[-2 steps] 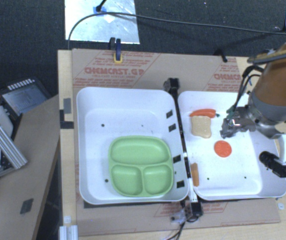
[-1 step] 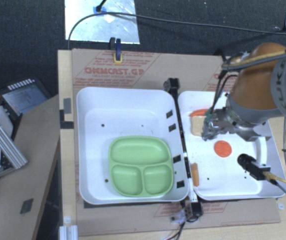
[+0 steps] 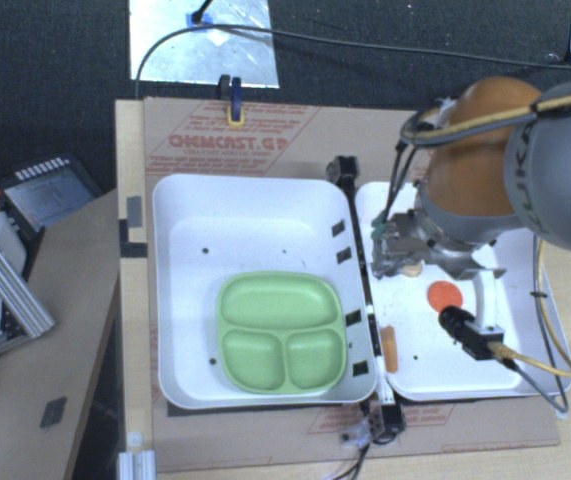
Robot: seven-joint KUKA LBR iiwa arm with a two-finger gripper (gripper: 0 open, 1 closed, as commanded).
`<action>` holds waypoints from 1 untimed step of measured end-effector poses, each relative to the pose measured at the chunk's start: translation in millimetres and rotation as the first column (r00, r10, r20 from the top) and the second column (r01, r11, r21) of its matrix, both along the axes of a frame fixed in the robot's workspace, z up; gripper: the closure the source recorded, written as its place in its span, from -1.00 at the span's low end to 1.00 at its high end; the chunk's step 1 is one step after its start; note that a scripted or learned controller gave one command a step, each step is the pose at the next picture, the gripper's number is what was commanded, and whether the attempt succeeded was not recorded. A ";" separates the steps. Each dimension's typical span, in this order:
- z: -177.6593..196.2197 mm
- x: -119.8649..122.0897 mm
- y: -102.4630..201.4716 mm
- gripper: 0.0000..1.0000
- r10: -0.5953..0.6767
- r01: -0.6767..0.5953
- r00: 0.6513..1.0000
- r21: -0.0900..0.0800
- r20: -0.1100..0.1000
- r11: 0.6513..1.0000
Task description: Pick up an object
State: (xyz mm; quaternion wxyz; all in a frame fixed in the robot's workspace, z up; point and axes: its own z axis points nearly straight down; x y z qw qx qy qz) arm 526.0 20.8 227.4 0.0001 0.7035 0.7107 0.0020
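Observation:
A green three-compartment plate (image 3: 280,330) lies in the left bin (image 3: 195,228). In the right bin (image 3: 435,378) sits a small orange-red round object (image 3: 445,294), and a thin orange stick (image 3: 389,349) lies by the bin's left wall. My gripper (image 3: 397,255) is low over the right bin's upper left part, just left of the orange-red object. Something pale shows beside its tip; whether it is held is unclear. The wrist hides the bin's far portion.
A black divider with clips (image 3: 357,268) runs between the two bins. Cardboard (image 3: 235,138) lies under the bins, with a yellow-and-black clamp (image 3: 233,100) at its far edge. A metal sheet (image 3: 205,28) lies beyond it.

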 end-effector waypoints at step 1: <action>-7.3 0.4 46.5 1.00 -0.001 0.001 1.000 -0.001 -0.002 1.000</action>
